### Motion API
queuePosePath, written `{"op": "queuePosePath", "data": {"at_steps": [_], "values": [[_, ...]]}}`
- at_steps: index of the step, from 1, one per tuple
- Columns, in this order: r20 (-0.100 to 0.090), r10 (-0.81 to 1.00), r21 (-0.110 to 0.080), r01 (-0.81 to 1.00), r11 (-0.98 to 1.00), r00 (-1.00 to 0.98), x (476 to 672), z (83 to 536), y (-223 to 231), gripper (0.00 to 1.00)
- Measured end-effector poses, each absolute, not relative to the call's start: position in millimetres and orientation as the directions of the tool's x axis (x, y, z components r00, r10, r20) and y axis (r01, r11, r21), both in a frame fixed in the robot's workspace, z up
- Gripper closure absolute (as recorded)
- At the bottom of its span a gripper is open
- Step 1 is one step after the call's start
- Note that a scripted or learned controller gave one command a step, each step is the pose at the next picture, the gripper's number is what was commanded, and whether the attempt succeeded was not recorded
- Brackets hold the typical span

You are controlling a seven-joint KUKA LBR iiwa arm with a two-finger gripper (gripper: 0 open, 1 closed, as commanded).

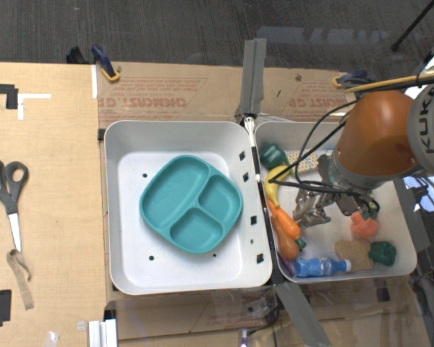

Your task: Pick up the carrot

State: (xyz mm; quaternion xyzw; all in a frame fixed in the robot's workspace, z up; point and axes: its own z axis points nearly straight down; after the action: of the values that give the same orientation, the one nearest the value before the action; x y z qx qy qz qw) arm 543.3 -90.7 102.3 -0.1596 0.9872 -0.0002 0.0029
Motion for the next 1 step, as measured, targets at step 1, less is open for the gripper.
{"op": "queuePosePath", "data": {"at_steps": [1], "values": [[-0.004, -0.592, -0.001, -0.592, 0.806, -0.806, 516.7, 192.2, -55.4, 1.00]]}}
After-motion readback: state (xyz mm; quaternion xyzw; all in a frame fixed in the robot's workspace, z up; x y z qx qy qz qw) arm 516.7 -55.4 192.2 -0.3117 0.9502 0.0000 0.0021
